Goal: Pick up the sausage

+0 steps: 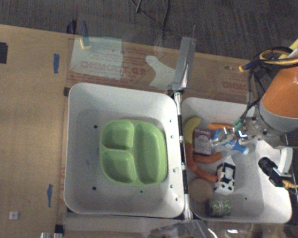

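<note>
- Nearest the camera, in the right bin, a dark green round thing lies by the front wall, with a tan disc just behind it.
- A black-and-white toy stands beside them.
- The sausage, orange-red and curved, lies along the right bin's left side, beside the toy.
- A brown packet and a banana sit farther back.
- The gripper hangs low over a blue-and-white item; whether it is clenched or released cannot be told.
- The left bin bears a green divided tray.
</note>
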Controlling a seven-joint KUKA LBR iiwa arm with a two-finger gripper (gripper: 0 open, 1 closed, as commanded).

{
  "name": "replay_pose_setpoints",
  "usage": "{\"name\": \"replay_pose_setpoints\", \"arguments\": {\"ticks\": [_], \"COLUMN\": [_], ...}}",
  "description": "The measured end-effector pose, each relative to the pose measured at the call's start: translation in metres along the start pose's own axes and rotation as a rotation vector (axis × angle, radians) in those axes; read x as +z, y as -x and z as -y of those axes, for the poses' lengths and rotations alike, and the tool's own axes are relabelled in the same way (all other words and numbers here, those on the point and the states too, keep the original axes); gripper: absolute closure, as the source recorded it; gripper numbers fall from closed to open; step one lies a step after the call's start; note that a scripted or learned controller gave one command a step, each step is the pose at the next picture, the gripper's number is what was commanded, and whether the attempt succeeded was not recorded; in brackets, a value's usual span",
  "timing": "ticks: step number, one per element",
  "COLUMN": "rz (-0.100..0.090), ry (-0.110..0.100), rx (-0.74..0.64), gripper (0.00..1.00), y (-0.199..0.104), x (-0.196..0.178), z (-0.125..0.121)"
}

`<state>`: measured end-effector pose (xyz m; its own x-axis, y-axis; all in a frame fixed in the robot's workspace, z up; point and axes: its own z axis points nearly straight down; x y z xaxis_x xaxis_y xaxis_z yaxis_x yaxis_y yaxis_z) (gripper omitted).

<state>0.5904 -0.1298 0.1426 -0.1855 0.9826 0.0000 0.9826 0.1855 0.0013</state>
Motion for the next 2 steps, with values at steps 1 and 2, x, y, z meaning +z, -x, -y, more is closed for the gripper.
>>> {"name": "replay_pose_setpoints", "arguments": {"ticks": [1,2], "rz": [0.007,0.009], "ry": [0.021,0.027], "rx": [0.023,0.028], "gripper": [0.00,1.00], "y": [-0.029,-0.026], "x": [0.048,0.037], "z": [0.031,0.030]}}
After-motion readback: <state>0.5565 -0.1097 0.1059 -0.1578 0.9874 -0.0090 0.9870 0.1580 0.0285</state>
